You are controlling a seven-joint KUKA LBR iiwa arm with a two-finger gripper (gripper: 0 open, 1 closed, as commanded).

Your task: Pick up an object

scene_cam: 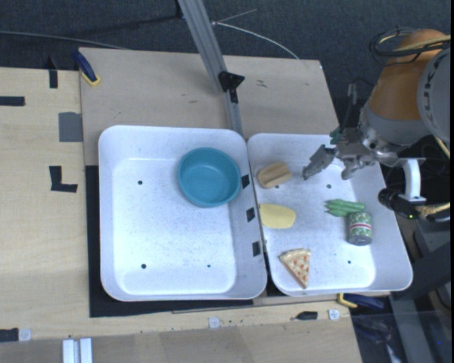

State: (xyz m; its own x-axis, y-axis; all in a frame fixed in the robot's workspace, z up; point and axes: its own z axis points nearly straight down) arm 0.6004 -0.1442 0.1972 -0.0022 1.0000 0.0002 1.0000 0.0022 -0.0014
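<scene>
1. The gripper [334, 169] hangs over the upper part of the right bin [390, 274], its two fingers spread apart with nothing between them.
2. Just to its left lies a tan bread roll [273, 175], apart from the nearer fingertip.
3. Below and left of the gripper sits a yellow lemon-like piece [277, 216].
4. Further below lies a pizza slice [296, 265].
5. Below and slightly right rest a green vegetable [344, 207] and, touching it, a small green can [359, 228].
6. Well to the left, a blue bowl [208, 176] sits in the left bin [129, 271].
</scene>
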